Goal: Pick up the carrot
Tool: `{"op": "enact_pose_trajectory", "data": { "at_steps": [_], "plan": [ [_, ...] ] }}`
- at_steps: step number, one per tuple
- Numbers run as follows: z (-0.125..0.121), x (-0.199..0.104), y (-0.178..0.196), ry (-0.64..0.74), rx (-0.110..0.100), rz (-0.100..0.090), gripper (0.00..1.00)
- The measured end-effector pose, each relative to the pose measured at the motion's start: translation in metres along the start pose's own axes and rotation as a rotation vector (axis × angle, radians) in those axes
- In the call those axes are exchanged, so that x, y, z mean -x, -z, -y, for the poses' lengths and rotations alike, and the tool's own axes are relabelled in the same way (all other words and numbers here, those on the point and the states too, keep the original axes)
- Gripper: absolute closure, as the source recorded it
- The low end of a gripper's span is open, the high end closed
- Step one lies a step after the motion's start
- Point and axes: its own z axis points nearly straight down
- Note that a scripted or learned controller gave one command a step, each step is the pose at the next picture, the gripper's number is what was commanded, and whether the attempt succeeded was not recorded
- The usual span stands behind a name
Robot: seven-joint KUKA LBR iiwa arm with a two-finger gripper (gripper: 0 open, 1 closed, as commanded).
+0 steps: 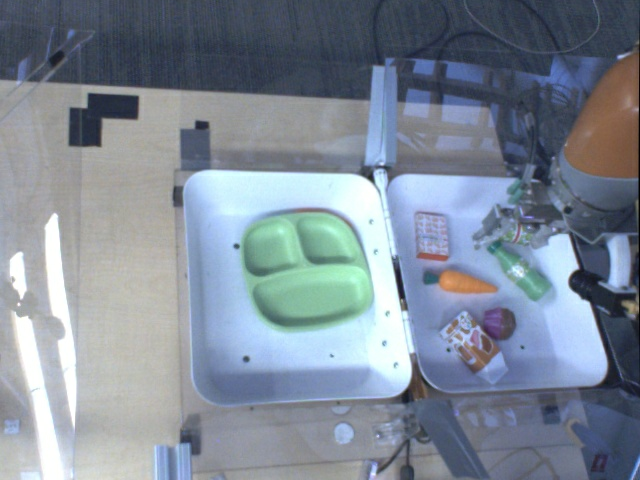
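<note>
Lying apart from the hand (512, 226), lower-left: carrot (466, 283).

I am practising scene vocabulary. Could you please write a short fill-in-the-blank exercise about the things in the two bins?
1. The carrot lies in the ____ bin.
2. The green tray has ____ compartments.
3. The thing lying between the carrot and the gripper is a green ____.
4. The carrot's green tip points toward the ____ bin.

Missing words: right; three; bottle; left.
</note>
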Motion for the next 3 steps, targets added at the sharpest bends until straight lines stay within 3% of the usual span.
{"op": "enact_pose_trajectory", "data": {
  "at_steps": [1, 2, 3],
  "plan": [
    [0.023, -0.005, -0.111, 0.167, -0.001, -0.001, 0.00],
    [0.021, -0.006, -0.100, 0.170, 0.003, -0.001, 1.00],
    [0.062, -0.061, 0.016, 0.104, 0.005, 0.001, 1.00]
  ]
}}
